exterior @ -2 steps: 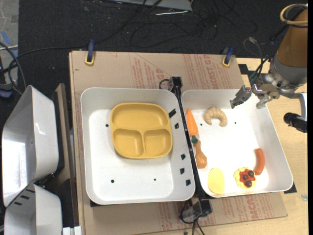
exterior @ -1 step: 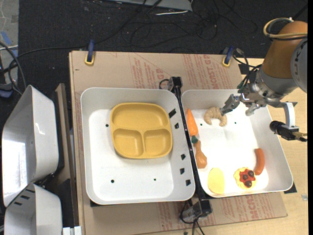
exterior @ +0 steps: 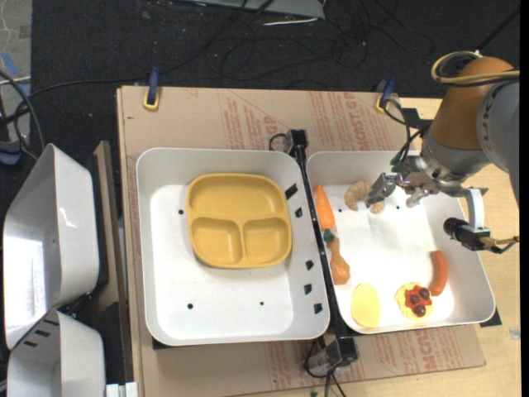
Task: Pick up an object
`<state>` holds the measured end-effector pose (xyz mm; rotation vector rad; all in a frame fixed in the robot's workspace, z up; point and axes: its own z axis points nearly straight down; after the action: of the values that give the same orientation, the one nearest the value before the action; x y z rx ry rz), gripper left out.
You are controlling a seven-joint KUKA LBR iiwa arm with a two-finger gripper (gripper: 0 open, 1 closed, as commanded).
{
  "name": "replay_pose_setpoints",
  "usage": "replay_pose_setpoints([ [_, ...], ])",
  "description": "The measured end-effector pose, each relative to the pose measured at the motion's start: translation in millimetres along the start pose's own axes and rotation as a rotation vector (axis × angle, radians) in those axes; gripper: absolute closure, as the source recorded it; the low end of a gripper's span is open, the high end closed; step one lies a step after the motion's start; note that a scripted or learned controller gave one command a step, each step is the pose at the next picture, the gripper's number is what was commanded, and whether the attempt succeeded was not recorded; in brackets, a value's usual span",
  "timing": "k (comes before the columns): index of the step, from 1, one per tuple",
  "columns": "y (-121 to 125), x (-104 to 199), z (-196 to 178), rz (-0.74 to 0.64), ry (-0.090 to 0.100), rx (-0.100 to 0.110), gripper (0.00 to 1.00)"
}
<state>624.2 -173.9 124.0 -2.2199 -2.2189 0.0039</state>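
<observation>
The right bin (exterior: 397, 238) holds several toy foods. A beige biscuit-like piece (exterior: 359, 193) lies at its back, an orange carrot (exterior: 324, 208) and a drumstick (exterior: 338, 260) along its left wall. A pale yellow oval (exterior: 365, 304), a small pizza piece (exterior: 414, 299) and a sausage (exterior: 438, 272) sit near the front. My gripper (exterior: 398, 193) hangs low over the back of this bin, just right of the beige piece. It is open, and I see nothing between its fingers.
The left bin (exterior: 165, 296) carries a yellow divided plate (exterior: 240, 220). A black divider with clips (exterior: 310, 222) runs between the bins. The grey arm with its orange band (exterior: 463, 114) reaches in from the upper right. A black bracket (exterior: 463, 231) overhangs the right bin's right wall.
</observation>
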Motion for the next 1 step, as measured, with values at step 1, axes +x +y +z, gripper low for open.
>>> replay_pose_setpoints([
  [1, -0.2, 0.6, 33.7, 0.000, 0.000, -0.001, 0.00],
])
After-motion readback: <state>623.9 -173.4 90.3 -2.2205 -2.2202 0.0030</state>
